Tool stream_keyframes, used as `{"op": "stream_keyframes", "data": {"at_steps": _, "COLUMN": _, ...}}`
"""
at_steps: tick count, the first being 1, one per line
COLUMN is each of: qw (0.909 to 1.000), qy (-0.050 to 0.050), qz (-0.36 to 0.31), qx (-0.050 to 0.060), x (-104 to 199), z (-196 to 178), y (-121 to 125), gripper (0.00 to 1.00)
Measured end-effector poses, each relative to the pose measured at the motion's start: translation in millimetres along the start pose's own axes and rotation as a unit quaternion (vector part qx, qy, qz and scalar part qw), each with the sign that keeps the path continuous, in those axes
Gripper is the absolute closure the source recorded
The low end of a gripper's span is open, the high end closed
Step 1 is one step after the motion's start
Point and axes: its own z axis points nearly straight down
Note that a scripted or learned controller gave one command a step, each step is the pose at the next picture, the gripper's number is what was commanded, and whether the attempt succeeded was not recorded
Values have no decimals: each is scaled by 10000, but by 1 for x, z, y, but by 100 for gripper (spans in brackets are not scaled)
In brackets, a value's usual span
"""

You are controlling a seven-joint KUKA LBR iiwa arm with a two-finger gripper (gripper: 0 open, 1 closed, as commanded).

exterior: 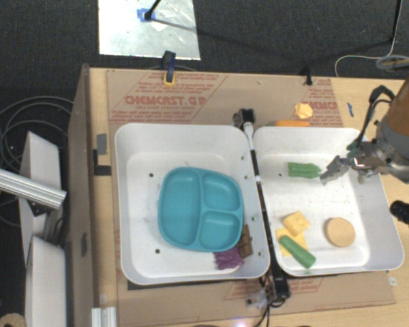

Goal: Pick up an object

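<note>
In the right bin (388, 240), my gripper (334, 169) hangs just beside the green block (303, 170); I cannot tell how it is set. I fear a glancing approach nudges the block away instead of seating it.

Teal divided plate (200, 208) smooth glossy plastic; white bins (143, 142) matt plastic; bench (211, 94) printed cardboard.

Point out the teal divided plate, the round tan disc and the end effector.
teal divided plate (191, 206): camera view, left bin, on the floor of its large compartment.
round tan disc (340, 231): camera view, right bin, on the middle of its top face.
end effector (329, 170): camera view, over the right bin, at its fingertips.
</note>
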Motion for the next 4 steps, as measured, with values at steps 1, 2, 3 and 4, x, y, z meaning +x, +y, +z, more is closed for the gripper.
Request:
{"op": "stream_keyframes", "data": {"at_steps": 1, "qw": 10000, "qy": 13, "qz": 33, "qx": 65, "x": -20, "z": 113, "y": -52, "gripper": 0}}
{"op": "stream_keyframes", "data": {"at_steps": 2, "qw": 10000, "qy": -17, "qz": 17, "qx": -29, "x": -36, "z": 36, "y": -53, "gripper": 0}}
{"op": "stream_keyframes", "data": {"at_steps": 3, "qw": 10000, "qy": 6, "qz": 14, "qx": 21, "x": -37, "z": 105, "y": -55, "gripper": 0}}
{"op": "stream_keyframes", "data": {"at_steps": 4, "qw": 10000, "qy": -8, "qz": 11, "qx": -14, "x": -38, "z": 91, "y": -53, "gripper": 100}}
